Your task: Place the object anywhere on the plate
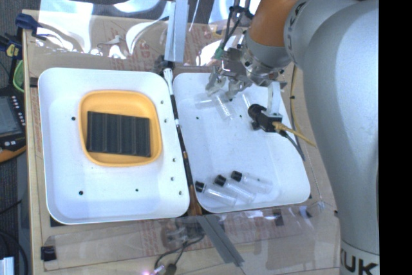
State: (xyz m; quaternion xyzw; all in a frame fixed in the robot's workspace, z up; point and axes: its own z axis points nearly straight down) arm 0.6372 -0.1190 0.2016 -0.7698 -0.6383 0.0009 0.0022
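A yellow plate (119,129) with a dark ribbed centre lies in the left white bin (58,190). Three clear tubes with black caps (235,185) lie near the front edge of the right white bin (290,170). My gripper (221,88) hangs low over the far end of the right bin, well to the right of the plate. Just below it lies what looks like another clear tube (219,105), close to the gripper's tip. Whether the gripper touches that tube cannot be made out.
The grey arm with its orange band (277,3) covers the right side of the view. A black plug on a yellow cable (264,118) hangs over the right bin. A raised divider (179,138) separates the two bins.
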